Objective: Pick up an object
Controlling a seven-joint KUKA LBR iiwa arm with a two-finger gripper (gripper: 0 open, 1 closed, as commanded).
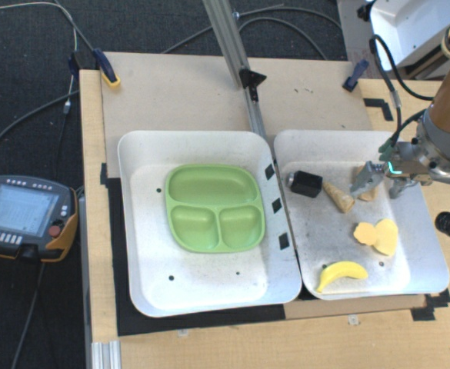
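Gripper (380,181) low in right bin (440,271), jaws spread, nothing between them. Tan cone-shaped piece (338,197) just beside, at its 9 o'clock; yellow block (377,236) at 6, banana (341,274) at 7. Nothing lifted: grasp and raise remain.

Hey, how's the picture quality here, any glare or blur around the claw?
Camera view: even, soft lighting; mild washout on the white bins; the claw is slightly soft against its bin, with a small teal light glowing on it; the banana is reasonably sharp.
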